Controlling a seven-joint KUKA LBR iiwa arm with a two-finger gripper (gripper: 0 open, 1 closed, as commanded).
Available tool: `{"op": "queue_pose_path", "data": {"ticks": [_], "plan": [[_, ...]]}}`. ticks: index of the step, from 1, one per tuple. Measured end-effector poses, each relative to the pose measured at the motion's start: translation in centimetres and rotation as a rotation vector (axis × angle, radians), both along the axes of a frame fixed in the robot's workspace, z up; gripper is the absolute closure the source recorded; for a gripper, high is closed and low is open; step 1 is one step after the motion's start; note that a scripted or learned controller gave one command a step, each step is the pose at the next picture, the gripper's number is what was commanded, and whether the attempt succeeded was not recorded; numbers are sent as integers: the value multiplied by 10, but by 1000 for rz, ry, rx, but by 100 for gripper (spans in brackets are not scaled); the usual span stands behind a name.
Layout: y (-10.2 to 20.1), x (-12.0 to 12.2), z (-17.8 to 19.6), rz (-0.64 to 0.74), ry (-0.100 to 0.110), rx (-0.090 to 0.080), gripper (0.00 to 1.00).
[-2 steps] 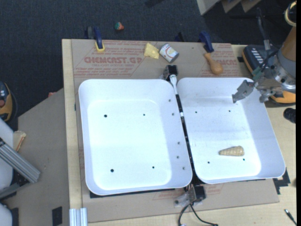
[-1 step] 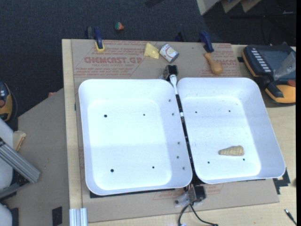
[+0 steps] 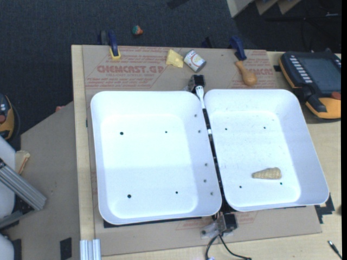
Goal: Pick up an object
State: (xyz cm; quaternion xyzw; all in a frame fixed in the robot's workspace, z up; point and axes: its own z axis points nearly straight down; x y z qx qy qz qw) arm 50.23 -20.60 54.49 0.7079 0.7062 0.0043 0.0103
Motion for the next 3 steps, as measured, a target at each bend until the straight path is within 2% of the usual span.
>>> {"op": "queue_pose_path", "data": {"ticks": [1, 2, 3], "plan": [[67, -22, -9, 9, 19, 10, 0], [166, -18, -12, 14, 22, 10, 0], [259, 5, -139, 12, 32, 9, 0]]}}
